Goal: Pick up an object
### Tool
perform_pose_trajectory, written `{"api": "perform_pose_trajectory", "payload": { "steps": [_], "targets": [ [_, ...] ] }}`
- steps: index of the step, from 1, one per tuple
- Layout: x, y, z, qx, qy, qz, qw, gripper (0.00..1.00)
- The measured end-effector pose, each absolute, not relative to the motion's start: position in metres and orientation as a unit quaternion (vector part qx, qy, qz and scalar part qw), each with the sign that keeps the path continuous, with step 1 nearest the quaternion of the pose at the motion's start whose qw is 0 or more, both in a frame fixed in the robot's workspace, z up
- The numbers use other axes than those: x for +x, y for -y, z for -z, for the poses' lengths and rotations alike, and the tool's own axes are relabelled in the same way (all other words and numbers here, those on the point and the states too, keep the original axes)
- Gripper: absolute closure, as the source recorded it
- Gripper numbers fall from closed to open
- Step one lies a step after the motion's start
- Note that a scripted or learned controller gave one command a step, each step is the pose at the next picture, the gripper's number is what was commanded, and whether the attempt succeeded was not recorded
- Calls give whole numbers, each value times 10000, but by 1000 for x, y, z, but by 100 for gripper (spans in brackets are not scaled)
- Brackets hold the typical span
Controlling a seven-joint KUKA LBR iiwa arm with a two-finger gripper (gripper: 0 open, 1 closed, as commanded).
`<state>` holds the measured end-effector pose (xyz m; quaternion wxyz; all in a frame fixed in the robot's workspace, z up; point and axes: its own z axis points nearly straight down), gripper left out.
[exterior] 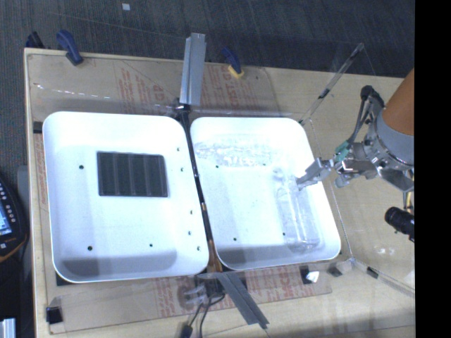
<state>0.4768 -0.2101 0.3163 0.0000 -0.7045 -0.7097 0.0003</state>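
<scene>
A dark grey ribbed rectangular block [132, 174] lies flat in the left bin [63, 252], towards its upper middle. A clear, see-through plastic object [296, 217] lies along the right side of the right bin [239, 252]; its outline is faint. My gripper [310, 177] reaches in over the right bin's right rim and hangs at the upper end of the clear object. Whether it touches the object cannot be made out.
A shimmering clear patch [232, 153] lies near the back of the right bin. A grey metal bar [192, 69] stands behind the divide between the bins. Blue clamps [69, 48] grip the bench's far edge. Cables and a bracket [218, 294] sit at the front.
</scene>
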Motion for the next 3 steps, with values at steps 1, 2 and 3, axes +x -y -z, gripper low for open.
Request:
{"api": "perform_pose_trajectory", "payload": {
  "steps": [1,2,3],
  "targets": [
    [477,210,-302,-5758,8176,-3,7,0],
    [478,210,-277,-5669,8238,-6,2,0],
    [479,209,-257,-5622,8270,-6,11,0]
  ]
}}
